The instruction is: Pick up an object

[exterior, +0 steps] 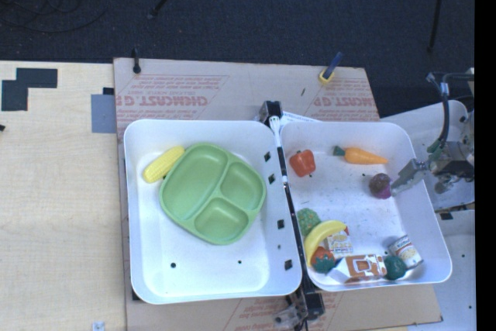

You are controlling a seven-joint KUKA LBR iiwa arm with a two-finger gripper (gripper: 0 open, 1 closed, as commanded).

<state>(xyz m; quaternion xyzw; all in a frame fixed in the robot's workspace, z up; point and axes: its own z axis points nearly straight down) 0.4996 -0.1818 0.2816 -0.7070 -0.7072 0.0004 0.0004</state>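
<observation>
The right bin (422, 240) holds several toy foods. A red pepper (302, 162) and an orange carrot (363, 156) lie near its back. A dark purple round fruit (380, 184) lies right of the middle. Broccoli (308, 218), a banana (324, 235), a strawberry (322, 260), a small carton (364, 267), a green lump (395, 268) and a can (404, 250) crowd the front. My gripper (404, 176) reaches in over the bin's right wall, its tip just right of the purple fruit. Nothing visibly hangs from it.
The left bin (147, 260) carries a green divided plate (213, 194) and a yellow corn cob (163, 163) at its back left. A black divider (280, 198) runs between the bins. The arm's body (459, 159) stands at the right edge.
</observation>
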